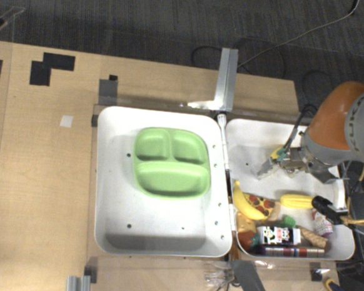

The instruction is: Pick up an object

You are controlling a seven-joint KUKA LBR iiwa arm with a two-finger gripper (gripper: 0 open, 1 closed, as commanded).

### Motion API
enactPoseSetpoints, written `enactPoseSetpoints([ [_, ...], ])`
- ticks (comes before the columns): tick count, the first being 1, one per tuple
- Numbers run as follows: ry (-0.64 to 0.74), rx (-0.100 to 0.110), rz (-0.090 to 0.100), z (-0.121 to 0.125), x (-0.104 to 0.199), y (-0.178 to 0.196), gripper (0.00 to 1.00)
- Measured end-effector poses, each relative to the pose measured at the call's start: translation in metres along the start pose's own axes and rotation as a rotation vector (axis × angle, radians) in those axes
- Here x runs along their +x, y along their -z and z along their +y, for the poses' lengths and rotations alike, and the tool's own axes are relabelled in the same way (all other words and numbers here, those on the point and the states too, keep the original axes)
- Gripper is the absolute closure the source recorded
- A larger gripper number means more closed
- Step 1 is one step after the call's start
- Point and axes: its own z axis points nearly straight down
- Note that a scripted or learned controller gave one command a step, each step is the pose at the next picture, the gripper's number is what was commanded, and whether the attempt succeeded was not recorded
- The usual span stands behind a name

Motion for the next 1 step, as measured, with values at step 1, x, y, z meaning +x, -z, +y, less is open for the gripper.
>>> enactPoseSetpoints([
  [1,0.158,-0.005,-0.004,-0.0111,0.0527,0.0016,0.00],
])
